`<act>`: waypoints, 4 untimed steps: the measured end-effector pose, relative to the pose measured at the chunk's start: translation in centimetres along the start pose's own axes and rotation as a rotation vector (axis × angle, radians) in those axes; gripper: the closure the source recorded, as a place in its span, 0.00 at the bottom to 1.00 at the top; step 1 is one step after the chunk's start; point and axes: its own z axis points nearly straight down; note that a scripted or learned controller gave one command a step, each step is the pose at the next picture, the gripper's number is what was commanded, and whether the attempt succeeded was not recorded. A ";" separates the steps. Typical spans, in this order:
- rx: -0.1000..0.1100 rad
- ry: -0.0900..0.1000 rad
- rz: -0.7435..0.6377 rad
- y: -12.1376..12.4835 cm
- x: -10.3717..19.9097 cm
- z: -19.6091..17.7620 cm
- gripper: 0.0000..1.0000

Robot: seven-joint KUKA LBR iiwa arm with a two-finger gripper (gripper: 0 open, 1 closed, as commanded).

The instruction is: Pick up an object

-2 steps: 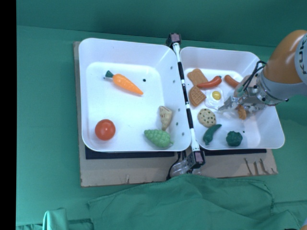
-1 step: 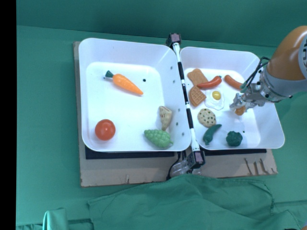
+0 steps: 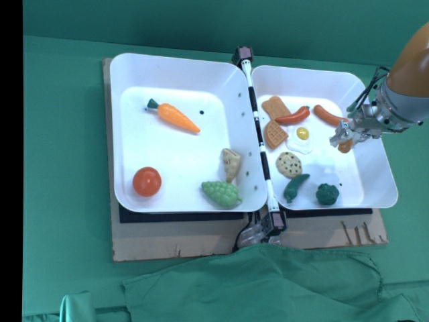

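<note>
My gripper (image 3: 343,138) hangs over the right bin (image 3: 375,186), near its right side. A small orange-brown piece (image 3: 346,146) shows right at its tip; whether it is gripped I cannot tell. Just up and left of the gripper lies an orange sausage (image 3: 327,115). To its left lie a fried egg (image 3: 302,138), a red chili (image 3: 293,117), a waffle (image 3: 275,133) and a brown cracker (image 3: 275,105). Nearer the front are a cookie (image 3: 289,164), a green pepper (image 3: 295,187) and a broccoli (image 3: 327,194).
The left bin (image 3: 124,69) holds a carrot (image 3: 174,117), a tomato (image 3: 147,181), green grapes (image 3: 220,192) and a pale beige piece (image 3: 230,163). A black-and-white bar (image 3: 258,136) runs between the bins. Green cloth (image 3: 268,287) lies crumpled in front of the bench.
</note>
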 end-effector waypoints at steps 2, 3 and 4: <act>-0.001 0.000 0.001 0.5 0.1 -10.9 1.00; 0.000 0.000 0.001 0.6 -0.1 -13.9 1.00; 0.006 0.004 -0.003 0.5 5.7 -12.5 1.00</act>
